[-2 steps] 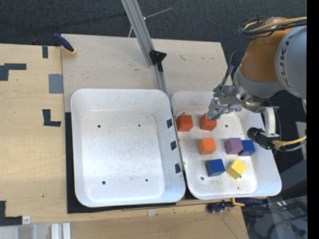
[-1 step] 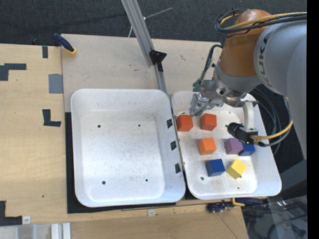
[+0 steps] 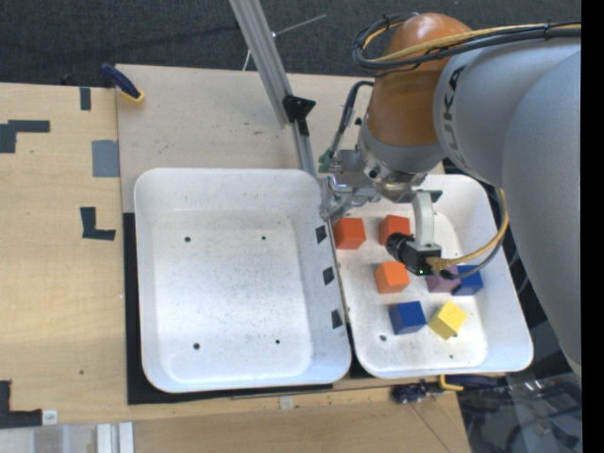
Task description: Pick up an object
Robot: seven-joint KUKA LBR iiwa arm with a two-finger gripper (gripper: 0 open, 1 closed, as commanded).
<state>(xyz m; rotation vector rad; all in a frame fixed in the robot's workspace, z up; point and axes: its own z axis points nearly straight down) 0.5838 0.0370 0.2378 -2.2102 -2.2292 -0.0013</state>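
My gripper [image 3: 377,204] hangs over the back left part of the right bin [image 3: 500,347], under the arm's orange band. Just below it lie two orange cubes [image 3: 350,232] [image 3: 395,226], side by side. A third orange cube [image 3: 391,276] sits a little nearer the front. Further forward are a blue cube [image 3: 407,316] and a yellow cube [image 3: 448,320]. A purple block [image 3: 441,282] and another blue block [image 3: 468,279] lie to the right, partly behind a cable. Nothing is visibly held by the gripper.
The left bin [image 3: 226,272] lies beside the right one, their rims meeting near the gripper. A slanted metal pole [image 3: 269,55] runs down to that shared rim. A blue and yellow clamp [image 3: 123,81] lies on the bench at the back left.
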